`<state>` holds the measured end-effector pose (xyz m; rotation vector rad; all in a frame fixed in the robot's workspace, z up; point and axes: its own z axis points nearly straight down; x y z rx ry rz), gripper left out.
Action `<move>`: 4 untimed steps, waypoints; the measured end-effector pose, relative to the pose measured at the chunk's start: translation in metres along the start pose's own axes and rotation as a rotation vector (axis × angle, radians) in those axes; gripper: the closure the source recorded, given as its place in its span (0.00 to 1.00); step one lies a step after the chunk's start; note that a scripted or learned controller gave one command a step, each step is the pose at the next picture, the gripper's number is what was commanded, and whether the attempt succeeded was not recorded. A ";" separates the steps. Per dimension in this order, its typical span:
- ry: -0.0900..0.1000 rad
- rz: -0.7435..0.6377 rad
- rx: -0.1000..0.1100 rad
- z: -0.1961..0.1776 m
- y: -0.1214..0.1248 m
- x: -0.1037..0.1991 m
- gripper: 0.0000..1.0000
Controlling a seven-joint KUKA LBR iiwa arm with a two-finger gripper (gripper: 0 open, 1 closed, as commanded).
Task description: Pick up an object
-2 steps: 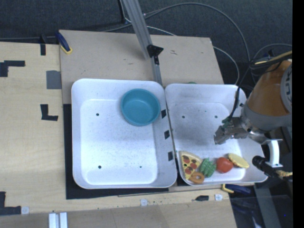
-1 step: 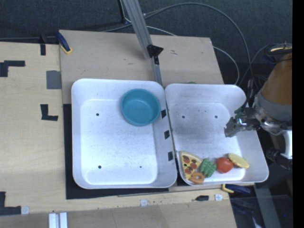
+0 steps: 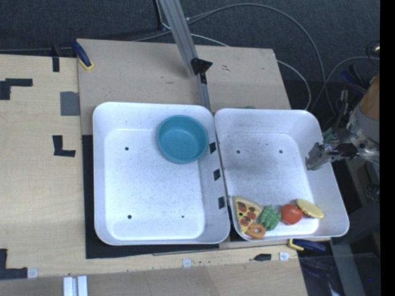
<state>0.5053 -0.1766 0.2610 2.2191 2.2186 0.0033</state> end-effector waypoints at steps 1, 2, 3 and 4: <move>0.002 -0.004 0.006 0.015 0.018 0.048 1.00; 0.002 -0.005 0.006 0.028 0.035 0.098 1.00; 0.002 -0.005 0.006 0.040 0.056 0.150 1.00; 0.002 -0.004 0.005 0.046 0.079 0.192 1.00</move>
